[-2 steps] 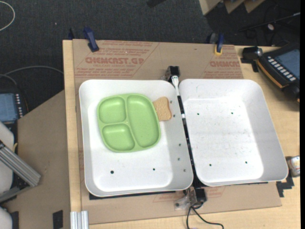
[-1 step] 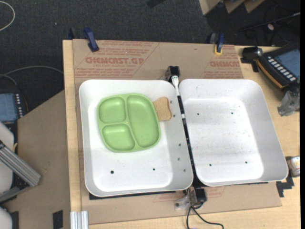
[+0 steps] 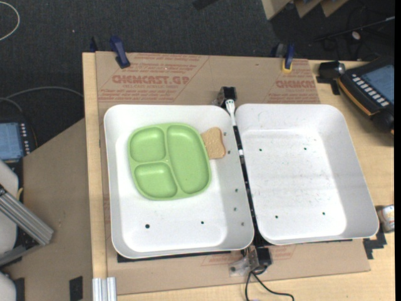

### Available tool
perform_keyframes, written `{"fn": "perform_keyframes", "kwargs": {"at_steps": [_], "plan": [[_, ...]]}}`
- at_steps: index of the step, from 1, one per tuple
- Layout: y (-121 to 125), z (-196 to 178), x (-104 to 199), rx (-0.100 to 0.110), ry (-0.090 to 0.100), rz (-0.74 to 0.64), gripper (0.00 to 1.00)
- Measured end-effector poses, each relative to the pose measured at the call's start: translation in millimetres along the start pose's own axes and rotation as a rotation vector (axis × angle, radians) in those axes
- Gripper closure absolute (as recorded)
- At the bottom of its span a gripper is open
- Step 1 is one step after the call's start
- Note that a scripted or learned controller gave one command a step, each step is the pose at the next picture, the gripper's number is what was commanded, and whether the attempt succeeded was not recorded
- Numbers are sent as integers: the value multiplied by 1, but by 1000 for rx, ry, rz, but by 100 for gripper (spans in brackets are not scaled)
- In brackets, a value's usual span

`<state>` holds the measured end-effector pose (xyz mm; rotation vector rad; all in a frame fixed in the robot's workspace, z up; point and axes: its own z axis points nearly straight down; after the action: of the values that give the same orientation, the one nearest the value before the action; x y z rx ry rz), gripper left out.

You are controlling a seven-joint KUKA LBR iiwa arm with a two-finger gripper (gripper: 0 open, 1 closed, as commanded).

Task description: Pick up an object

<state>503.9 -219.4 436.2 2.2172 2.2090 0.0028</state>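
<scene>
A light green divided plate with three compartments lies flat in the upper part of the left white bin. A small tan flat piece, like a cracker or slice of toast, rests against the plate's right rim, near the wall between the bins. The right white bin shows its speckled floor with small dark holes.
Both bins sit on a brown cardboard sheet held by blue clamps at the back. A black and orange device lies at the far right. Cables trail at the front edge and a metal rail stands at the left.
</scene>
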Motion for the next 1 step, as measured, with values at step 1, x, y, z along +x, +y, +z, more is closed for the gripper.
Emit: {"fn": "perform_keyframes", "kwargs": {"at_steps": [1], "plan": [[-27, 63, 29, 16, 10, -4, 100]]}}
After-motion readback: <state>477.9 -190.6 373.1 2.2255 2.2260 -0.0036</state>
